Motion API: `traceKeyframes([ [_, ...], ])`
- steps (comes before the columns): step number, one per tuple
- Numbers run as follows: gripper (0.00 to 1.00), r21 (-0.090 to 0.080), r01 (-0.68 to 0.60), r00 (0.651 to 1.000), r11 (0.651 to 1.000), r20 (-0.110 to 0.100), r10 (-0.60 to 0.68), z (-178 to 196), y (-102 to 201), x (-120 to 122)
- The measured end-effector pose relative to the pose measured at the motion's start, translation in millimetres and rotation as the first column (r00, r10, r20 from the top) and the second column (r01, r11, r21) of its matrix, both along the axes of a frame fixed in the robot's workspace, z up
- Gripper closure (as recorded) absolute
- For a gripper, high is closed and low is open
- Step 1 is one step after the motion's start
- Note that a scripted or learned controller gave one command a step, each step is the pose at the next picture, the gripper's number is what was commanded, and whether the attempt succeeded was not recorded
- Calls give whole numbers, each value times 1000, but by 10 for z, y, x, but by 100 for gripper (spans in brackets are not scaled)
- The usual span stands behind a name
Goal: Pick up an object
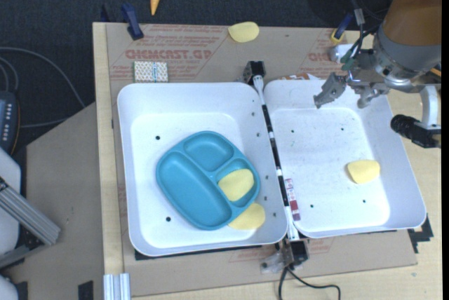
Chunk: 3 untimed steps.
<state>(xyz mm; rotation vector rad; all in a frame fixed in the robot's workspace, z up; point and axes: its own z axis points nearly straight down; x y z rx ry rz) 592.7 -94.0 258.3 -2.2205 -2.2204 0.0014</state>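
From above, two shallow white bins sit side by side on a cardboard-topped desk (175, 46). The right bin (316, 207), smooth plastic speckled with small dark dots, holds one pale yellow, rounded lump (363, 170) near its right wall. The end effector (346, 92) hangs over that bin's upper right corner, its two grey metal fingers spread apart with nothing between them, well apart from the lump. The left bin (140, 123) carries a blue compartmented plate (193, 179) with similar yellow pieces.
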Motion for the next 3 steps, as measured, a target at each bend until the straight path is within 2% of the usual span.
traceKeyframes([
  [1, 0, 0, 0, 1000, 1000, 1, 0, -938, -294, -478],
  [2, 0, -2, 1, 1000, 1000, 4, -1, -616, -1006, -565],
  [3, 0, 1, 0, 1000, 1000, 0, 0, -971, -1190, -624],
])
